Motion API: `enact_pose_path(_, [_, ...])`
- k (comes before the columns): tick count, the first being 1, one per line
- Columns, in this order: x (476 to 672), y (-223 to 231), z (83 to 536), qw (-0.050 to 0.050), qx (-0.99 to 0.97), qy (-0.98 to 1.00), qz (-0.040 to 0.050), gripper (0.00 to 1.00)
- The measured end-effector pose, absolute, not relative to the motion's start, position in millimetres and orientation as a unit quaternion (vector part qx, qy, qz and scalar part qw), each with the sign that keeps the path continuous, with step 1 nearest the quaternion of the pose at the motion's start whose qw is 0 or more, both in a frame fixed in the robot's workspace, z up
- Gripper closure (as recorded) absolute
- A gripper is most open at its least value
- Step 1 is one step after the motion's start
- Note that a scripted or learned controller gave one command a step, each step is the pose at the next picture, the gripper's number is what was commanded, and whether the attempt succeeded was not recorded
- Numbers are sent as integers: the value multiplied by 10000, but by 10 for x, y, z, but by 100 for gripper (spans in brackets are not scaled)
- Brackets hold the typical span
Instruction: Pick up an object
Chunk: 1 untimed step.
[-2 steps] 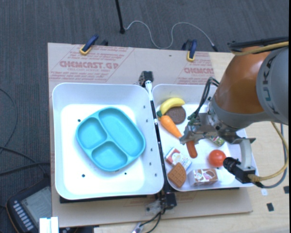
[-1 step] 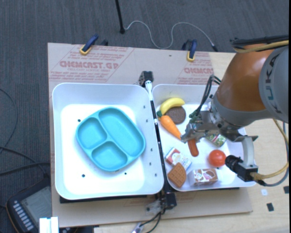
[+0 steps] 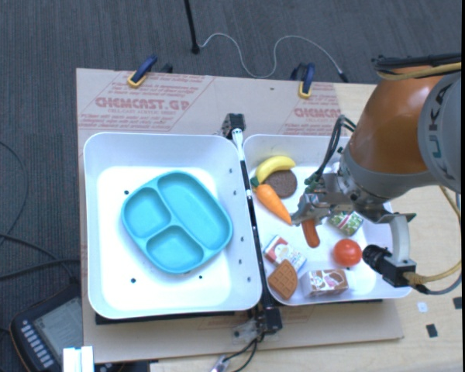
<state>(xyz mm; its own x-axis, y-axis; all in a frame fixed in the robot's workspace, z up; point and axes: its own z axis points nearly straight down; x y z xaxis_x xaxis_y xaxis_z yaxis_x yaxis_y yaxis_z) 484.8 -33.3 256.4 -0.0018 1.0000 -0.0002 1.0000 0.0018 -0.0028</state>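
Tool (image 3: 308, 214) sits above the sausage (image 3: 311, 233), its grip state too hidden to tell.

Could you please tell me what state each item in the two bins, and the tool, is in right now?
Blue divided plate: flat in left bin.
Banana: lying at right bin's far end.
Carrot: lying loose beside the cookie.
Cookie: flat.
Sausage: lying directly under the tool.
Tomato: resting, untouched.
Waffle: leaning on near rim.
Tool: low over sausage.
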Motion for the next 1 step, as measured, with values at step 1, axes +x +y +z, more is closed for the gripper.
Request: enact_pose_path(1, [4834,415,2383,4,-7065,-7077,5,100])
